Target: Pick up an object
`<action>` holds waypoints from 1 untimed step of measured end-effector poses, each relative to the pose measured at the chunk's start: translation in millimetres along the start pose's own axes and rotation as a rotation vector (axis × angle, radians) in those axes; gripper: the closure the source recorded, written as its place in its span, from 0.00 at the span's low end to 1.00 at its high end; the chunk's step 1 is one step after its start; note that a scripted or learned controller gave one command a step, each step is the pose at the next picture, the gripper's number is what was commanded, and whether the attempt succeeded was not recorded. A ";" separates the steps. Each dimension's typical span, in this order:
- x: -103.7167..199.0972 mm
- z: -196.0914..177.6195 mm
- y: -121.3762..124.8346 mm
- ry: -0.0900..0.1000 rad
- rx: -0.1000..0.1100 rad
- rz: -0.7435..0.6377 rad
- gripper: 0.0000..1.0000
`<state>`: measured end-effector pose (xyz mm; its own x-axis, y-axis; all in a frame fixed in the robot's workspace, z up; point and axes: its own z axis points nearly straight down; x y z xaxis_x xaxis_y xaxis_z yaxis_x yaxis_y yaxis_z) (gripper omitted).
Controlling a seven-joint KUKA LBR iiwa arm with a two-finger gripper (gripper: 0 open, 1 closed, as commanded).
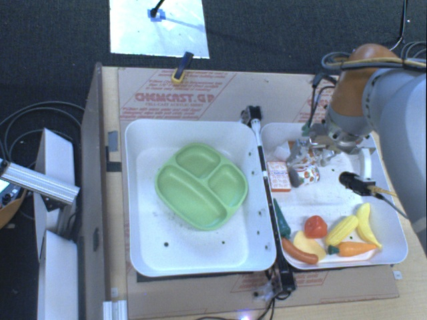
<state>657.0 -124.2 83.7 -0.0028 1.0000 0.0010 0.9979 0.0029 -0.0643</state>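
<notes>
Bins: two, white and shallow, side by side; the left bin (143, 179) holds the green plate, the right bin (333, 197) lies just right of the plate.
Arm: one, grey with an orange band (387, 105), above and far right of the plate, reaching over the right bin's far end.
Plate: one, green (200, 185), three compartments, lying flat in the middle of the left bin.
Gripper: one (311, 157), right of the plate, low over the cup; I cannot tell whether it is apart, together or clamped on the cup.
Long toy foods: four, all right of the plate and nearer the camera: one sausage (299, 252), one corn cob (341, 230), one banana (365, 224), one carrot (355, 249).
Box: one, red and white (277, 177), just right of the plate, across the bin walls.
Cup: one, white with red marks (307, 175), right of the plate, just beyond the box.
Tomato: one, red (316, 226), right of the plate, beside the corn cob.
Green vegetable: one (281, 220), closest of the foods to the plate, along the right bin's near wall.
</notes>
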 end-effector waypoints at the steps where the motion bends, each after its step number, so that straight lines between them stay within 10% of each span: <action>1: 8.9 -1.4 0.4 -0.007 -0.002 -0.001 0.00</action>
<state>657.4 -115.3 85.1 -0.0043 1.0000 -0.0060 0.9980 0.0039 -0.0627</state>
